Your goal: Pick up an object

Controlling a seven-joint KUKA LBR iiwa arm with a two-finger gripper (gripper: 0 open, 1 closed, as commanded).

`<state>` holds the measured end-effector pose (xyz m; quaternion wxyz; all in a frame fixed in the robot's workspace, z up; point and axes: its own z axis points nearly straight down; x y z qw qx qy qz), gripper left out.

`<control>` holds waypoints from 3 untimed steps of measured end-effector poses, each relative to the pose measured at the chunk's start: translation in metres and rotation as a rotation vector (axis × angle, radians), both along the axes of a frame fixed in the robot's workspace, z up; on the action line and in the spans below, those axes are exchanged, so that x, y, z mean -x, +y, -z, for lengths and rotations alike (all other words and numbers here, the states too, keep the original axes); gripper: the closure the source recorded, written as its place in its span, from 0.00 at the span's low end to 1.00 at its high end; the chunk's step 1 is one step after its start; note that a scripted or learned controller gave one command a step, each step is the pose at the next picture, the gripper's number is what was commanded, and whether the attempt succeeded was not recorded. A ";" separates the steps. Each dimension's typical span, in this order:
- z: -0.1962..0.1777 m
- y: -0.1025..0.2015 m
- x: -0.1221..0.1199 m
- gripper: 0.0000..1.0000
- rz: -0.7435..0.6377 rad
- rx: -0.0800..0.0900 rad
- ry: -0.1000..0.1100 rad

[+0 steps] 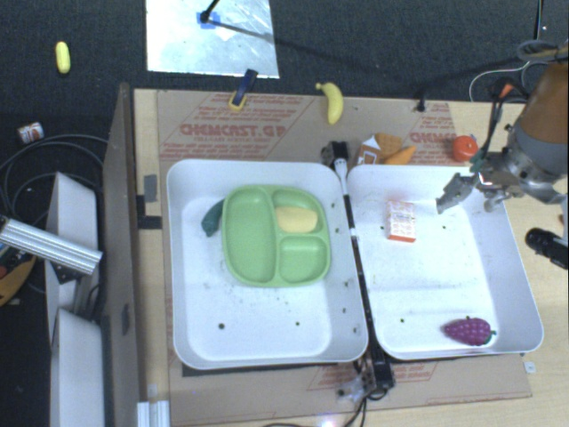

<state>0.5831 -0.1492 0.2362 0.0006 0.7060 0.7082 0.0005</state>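
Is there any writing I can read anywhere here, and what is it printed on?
"CHEMCAST GP": red print on the brown board under the bins, above the left bin.
The same red print repeats at the board's upper right and along its front edge, too cut off or blurred to read.
Small red and white box in the right bin: print too small to read.

My bench (267, 118) carries two white bins: the left bin (191, 327) and the right bin (516, 278). Along its far edge lie a banana (332, 101), a tomato (463, 148) and a carrot (400, 156).
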 end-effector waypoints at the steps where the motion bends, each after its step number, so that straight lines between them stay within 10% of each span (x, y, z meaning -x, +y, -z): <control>1: 0.156 -0.007 -0.032 0.00 0.002 -0.004 -0.006; 2: 0.133 -0.008 -0.036 1.00 -0.001 0.000 -0.017; 3: 0.128 -0.013 0.037 1.00 0.004 -0.001 0.006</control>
